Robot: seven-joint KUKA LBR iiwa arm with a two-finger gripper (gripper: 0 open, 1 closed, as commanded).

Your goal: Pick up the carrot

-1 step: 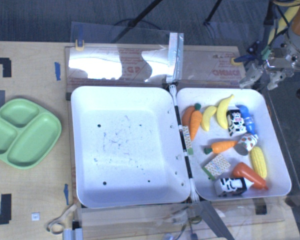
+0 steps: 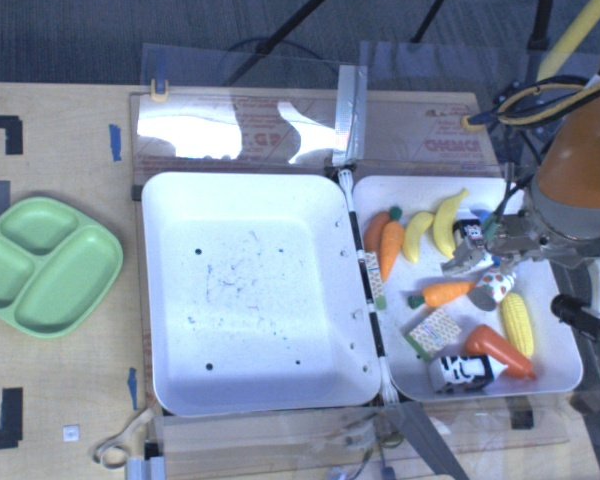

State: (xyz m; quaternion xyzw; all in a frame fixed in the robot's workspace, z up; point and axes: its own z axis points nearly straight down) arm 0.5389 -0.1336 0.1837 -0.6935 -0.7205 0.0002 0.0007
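Altogether three carrots [image 2: 447, 293], two bananas [image 2: 445, 223]

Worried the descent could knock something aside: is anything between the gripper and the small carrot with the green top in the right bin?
Nothing visible sits between them. The gripper hovers just above the carrot. Close neighbours: corn cob to its right, patterned packet below.

— What sits left of the bins?
— A green divided plate [image 2: 48, 265] on the wooden bench [image 2: 60, 118], with blue tape marks [image 2: 114, 141] near it.
— And in the right bin [image 2: 565, 373]?
— Two bananas [image 2: 446, 220], a corn cob [image 2: 518, 324], a small black-and-white toy [image 2: 464, 370] and a patterned card [image 2: 436, 330]. The left bin [image 2: 250, 283] is beside it.
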